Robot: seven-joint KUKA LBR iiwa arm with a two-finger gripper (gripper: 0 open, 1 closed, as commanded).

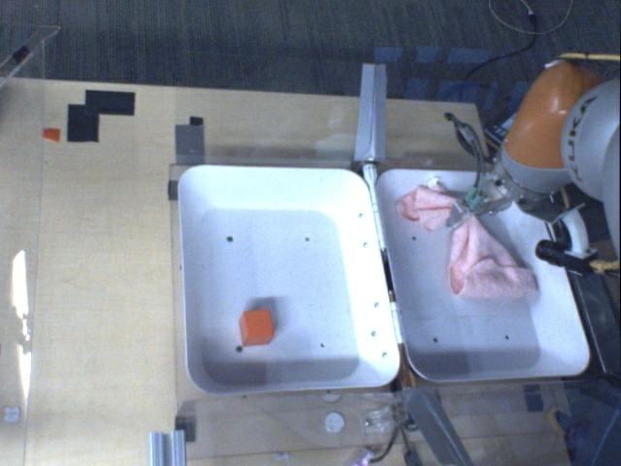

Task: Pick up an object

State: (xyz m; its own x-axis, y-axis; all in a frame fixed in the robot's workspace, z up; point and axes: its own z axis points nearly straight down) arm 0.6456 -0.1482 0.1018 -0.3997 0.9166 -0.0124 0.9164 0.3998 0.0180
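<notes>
While arm reached in from 3 o'clock, jaws (473, 205) pinched pink cloth (475, 250), lifting a fold | cloth in right bin (505, 357) | orange block (257, 327) at 7 o'clock in left bin (194, 260)

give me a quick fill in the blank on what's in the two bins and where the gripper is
1. The orange block lies in the ____ bin.
2. The cloth in the right bin is ____ in colour.
3. The gripper is over the ____ bin, at the cloth.
4. The band on the arm above the wrist is ____.

Missing words: left; pink; right; orange
</notes>
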